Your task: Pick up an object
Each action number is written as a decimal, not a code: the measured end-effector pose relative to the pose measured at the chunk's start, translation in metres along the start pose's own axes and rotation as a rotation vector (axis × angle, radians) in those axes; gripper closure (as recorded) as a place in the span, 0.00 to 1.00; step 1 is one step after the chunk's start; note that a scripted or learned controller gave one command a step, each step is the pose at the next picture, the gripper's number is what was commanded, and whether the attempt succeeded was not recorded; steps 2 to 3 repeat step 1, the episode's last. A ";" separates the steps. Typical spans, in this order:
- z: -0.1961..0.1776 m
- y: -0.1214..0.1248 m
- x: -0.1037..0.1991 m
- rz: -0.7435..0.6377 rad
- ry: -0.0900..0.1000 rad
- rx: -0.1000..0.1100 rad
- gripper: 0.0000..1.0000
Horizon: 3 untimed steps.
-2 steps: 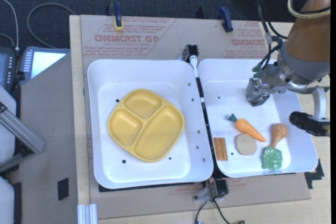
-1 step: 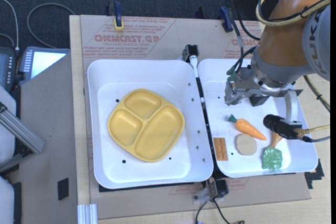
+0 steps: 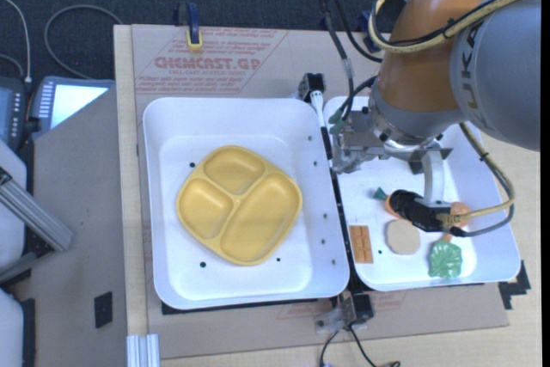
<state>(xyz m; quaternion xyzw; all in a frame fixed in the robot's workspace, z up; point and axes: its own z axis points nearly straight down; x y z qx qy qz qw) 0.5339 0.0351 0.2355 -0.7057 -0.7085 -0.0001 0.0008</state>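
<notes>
Placed side by side on the surface: two shallow white bins, probably so that things can be moved from one to the other. Resting in the middle of the left bin, flat and well apart from the walls: a yellow plate with three compartments. Gathered in the near part of the right bin: several small things, loose and easy to reach from above. Among them a dark oblong piece with an orange end, just beside it a beige round piece, further to the front corner a green leafy toy, and near the wall between the bins a brown flat block. Also a tiny teal bit, too small to identify. Hanging over the right bin, low and close above the dark oblong piece: the gripper, carried by the grey and orange arm, which covers much of it. Cannot tell whether released or clenched, and nothing seen held in it. Judged as the approach step, with the dark oblong piece as the likely target, not yet lifted from the bin floor. Risk of a miss, since the neighbours lie so near.
</notes>
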 end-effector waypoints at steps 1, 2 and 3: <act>-0.005 0.005 0.049 0.000 -0.001 -0.003 1.00; -0.005 0.005 0.049 0.000 -0.001 -0.003 1.00; -0.005 0.005 0.049 0.000 -0.001 -0.003 1.00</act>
